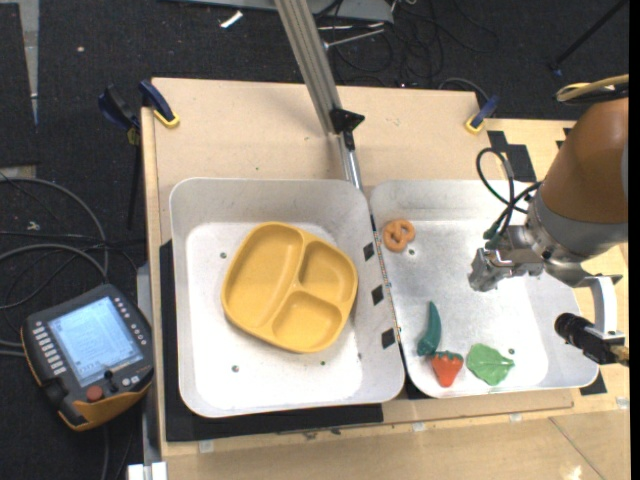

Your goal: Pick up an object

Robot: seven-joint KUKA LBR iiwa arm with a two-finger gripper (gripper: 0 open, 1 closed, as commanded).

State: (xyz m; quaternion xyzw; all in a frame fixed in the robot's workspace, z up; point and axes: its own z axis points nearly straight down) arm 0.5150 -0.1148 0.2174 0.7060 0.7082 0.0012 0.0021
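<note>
The right bin (450, 208) holds a small orange pretzel-shaped piece (398, 235) near its far left, a dark green pepper-like piece (430, 329), a red strawberry (447, 367) and a light green leafy piece (489, 363) along its near side. My gripper (487, 270) hangs over the middle of the right bin, to the right of the pretzel and above the leafy piece. It looks close to the bin floor, with nothing visible between its fingers. The left bin (200, 268) holds a yellow three-compartment plate (290, 286).
A slanted metal pole (312, 48) crosses over the bench from the top to the seam between the bins. A teach pendant (88, 353) lies on the floor at left. Clamps (160, 108) sit at the bench corners.
</note>
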